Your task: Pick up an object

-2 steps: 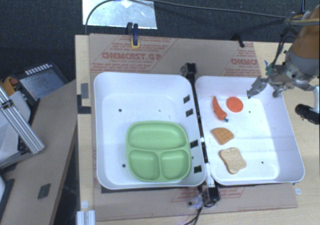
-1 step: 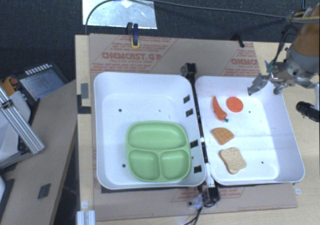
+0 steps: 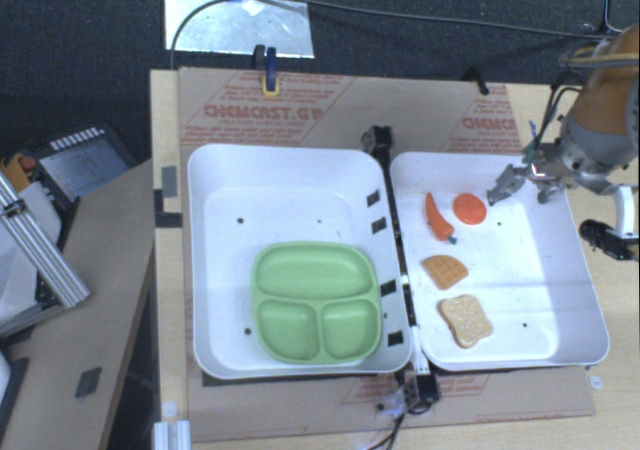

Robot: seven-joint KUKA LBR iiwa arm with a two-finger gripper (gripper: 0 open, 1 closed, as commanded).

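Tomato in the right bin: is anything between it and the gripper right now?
Nothing visible. The gripper is poised over the right bin's upper part, just right of the tomato, with bare bin floor between. The carrot lies on the tomato's far side.

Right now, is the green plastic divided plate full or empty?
Empty. The green plastic divided plate shows bare green in all three compartments; nothing lies in them.

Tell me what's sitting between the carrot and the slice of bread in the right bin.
In the camera view, a small waffle lies between the carrot and the bread slice, apart from both, on the right bin floor.
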